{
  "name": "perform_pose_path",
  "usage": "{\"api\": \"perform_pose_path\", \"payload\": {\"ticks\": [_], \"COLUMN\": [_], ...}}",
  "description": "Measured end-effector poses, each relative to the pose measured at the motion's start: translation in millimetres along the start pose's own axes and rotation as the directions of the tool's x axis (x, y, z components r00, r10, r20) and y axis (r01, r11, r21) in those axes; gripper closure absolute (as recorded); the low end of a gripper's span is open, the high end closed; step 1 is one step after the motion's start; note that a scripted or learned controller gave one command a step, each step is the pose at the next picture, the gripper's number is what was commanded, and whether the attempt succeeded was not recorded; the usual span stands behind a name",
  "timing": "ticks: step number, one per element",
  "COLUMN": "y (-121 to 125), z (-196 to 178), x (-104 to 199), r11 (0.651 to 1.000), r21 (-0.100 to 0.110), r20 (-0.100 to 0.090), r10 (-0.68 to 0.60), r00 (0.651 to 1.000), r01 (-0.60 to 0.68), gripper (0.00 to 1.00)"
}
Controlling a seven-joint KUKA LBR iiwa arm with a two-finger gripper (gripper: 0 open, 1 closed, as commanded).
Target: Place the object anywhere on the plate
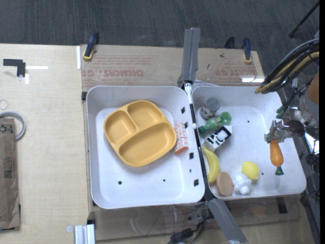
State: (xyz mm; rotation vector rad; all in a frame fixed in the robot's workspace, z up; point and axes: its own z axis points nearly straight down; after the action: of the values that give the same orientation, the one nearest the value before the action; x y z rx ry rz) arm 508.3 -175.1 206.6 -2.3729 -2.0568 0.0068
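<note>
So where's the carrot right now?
The carrot hangs at the right bin's right side, just below the gripper, right of the lemon.

Arm housing at the right edge of the frame: grey metal, partly cut off by the border. An orange band shows at the far right, mid-height. Black and yellow cables loop across the upper right corner. The pincer is bare grey metal with small angular parts.
</note>
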Motion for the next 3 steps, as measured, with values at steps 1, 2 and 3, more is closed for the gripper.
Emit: {"api": "perform_pose_path", "payload": {"ticks": [1,2,3], "y": [-34.2,-2.5,25.9], "z": [115.0,15.7,7.2], "x": [27.7,104.8,181.1], "r11": [0.985,1.0,0.992], "r21": [-0.005,-0.001,0.0], "r20": [-0.001,0.0,0.001], "r10": [-0.172,0.02,0.128], "r00": [0.985,1.0,0.992], "r01": [0.172,-0.02,-0.128], "gripper": [1.0,1.0,1.0]}}
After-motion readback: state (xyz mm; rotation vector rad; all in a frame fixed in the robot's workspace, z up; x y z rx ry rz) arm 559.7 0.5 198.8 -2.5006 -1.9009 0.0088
